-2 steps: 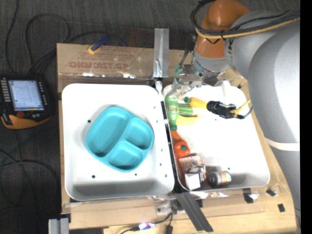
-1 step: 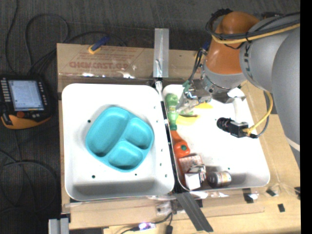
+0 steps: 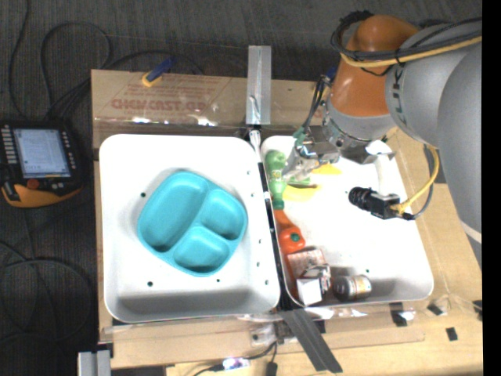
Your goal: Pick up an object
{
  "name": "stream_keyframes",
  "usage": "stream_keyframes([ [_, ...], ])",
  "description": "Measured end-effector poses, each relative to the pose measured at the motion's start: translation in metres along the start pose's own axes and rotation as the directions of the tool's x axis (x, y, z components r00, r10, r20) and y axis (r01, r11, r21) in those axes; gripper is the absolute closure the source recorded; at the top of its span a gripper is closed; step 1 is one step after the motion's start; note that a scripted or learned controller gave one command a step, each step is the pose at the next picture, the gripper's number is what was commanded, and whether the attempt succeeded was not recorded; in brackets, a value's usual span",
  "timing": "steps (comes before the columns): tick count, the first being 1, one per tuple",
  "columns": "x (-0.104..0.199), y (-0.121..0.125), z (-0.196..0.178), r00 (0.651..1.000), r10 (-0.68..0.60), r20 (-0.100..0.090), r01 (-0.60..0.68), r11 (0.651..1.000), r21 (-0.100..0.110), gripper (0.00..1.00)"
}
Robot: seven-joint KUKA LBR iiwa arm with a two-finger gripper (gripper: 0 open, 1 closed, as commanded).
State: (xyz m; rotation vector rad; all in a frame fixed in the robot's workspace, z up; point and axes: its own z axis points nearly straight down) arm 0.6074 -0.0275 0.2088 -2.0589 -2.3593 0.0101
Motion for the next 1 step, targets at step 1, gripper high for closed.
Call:
stream_keyframes([
  [1, 0.0452, -0.0834, -0.0219, 0.998, 0.068, 0.001, -0.068, 0.998, -0.004, 1.00],
])
